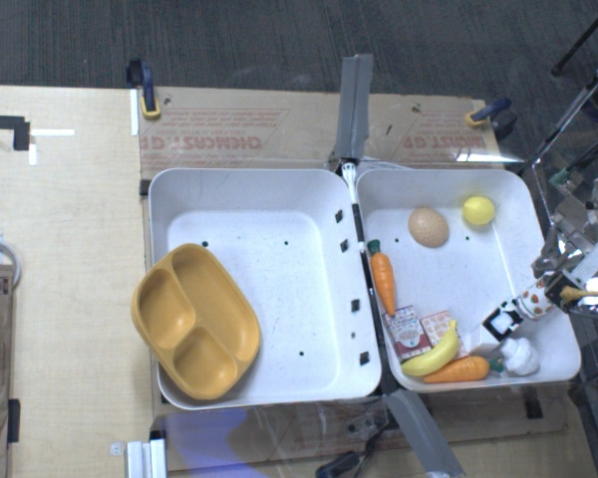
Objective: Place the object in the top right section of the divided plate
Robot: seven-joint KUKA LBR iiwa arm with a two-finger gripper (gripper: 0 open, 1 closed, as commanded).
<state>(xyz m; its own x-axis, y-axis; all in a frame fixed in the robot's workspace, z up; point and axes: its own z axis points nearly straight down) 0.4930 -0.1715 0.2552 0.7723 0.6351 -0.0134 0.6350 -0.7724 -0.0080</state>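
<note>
The yellow divided plate [194,324] lies tilted in the front left corner of the left bin [279,197], with nothing in its three sections. The right bin [478,267] holds the loose items: a tan egg [429,227], a yellow lemon [478,210], a carrot [383,279] along the left wall, a banana [431,355] and a second carrot [460,369] at the front. My gripper [570,289] sits at the right bin's right rim, partly cut off by the view's edge, far from the plate.
Two small red-and-white cartons [415,329] lie beside the banana. A white lump [519,358] and a black-and-white piece [505,319] sit in the right bin's front right corner. A grey divider post [354,113] rises between the bins at the back.
</note>
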